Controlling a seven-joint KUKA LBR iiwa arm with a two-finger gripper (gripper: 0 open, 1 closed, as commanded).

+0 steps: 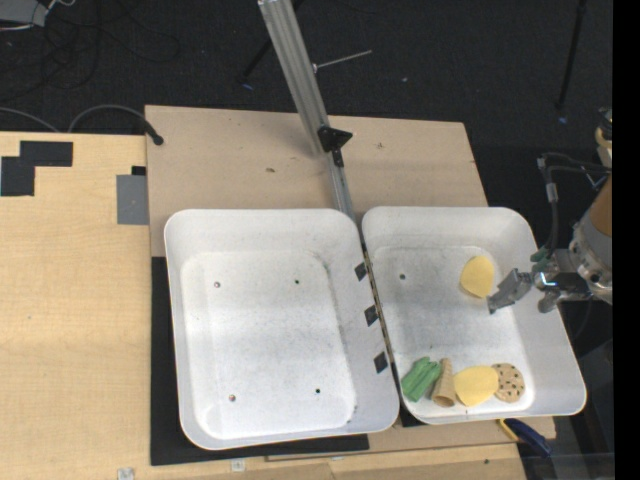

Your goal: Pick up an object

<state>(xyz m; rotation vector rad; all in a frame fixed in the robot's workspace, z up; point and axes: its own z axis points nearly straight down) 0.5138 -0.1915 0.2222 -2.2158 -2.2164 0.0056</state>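
Note:
In the right bin (430, 238), a yellow rounded piece (478, 275) lies near the far right side. Along its near edge lie a green piece (421, 377), a tan cone (443, 382), a second yellow piece (475, 385) and a chocolate-chip cookie (508, 381). My gripper (527, 296) hangs over the bin's right rim, just right of the upper yellow piece. It is open, with its two dark fingers spread and nothing between them.
The left bin (200, 238) sits beside the right one, with a row of black clips (371, 314) along the shared rim. A slanted aluminium bar (300, 78) rises behind the bins. Beyond the right bin's rim the bench ends.

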